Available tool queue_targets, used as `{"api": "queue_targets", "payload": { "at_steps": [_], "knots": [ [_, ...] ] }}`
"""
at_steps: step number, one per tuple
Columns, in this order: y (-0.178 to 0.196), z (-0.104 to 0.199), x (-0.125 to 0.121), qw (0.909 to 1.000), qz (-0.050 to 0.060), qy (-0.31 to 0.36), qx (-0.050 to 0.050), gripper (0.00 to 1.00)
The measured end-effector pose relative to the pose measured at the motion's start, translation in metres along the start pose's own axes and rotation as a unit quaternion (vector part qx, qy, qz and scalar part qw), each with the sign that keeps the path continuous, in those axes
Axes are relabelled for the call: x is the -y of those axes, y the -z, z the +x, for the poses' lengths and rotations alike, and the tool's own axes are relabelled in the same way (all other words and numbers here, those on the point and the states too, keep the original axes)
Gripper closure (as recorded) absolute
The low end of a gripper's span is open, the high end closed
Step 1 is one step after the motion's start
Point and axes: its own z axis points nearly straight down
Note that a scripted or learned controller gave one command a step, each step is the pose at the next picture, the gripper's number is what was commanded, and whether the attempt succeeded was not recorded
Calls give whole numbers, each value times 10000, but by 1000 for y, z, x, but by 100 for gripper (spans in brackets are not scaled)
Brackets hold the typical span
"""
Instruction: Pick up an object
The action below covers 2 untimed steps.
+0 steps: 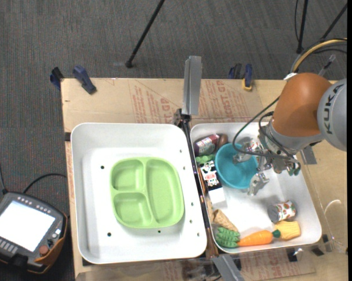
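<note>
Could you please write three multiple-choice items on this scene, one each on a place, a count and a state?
1. Where does the green divided plate lie?
A. in the left bin
B. in the right bin
C. on the floor

2. How many compartments has the plate?
A. two
B. three
C. five

3. How does the carrot lie?
A. standing upright in the bowl
B. flat on the right bin's floor
C. on the plate

Key: 1 A, it sits in the left bin; 2 B, three hollows show; 3 B, it lies flat near the front wall of the right bin, beside the corn.
</note>
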Motion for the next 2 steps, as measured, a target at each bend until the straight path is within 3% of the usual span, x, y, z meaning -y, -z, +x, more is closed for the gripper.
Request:
{"api": "queue_targets", "payload": {
  "at_steps": [1, 2],
  "knots": [
    [-1, -5, -41, 10000, -37, -31, -67, 0],
    [-2, 94, 5, 9998, -58, -182, 90, 0]
  ]
}}
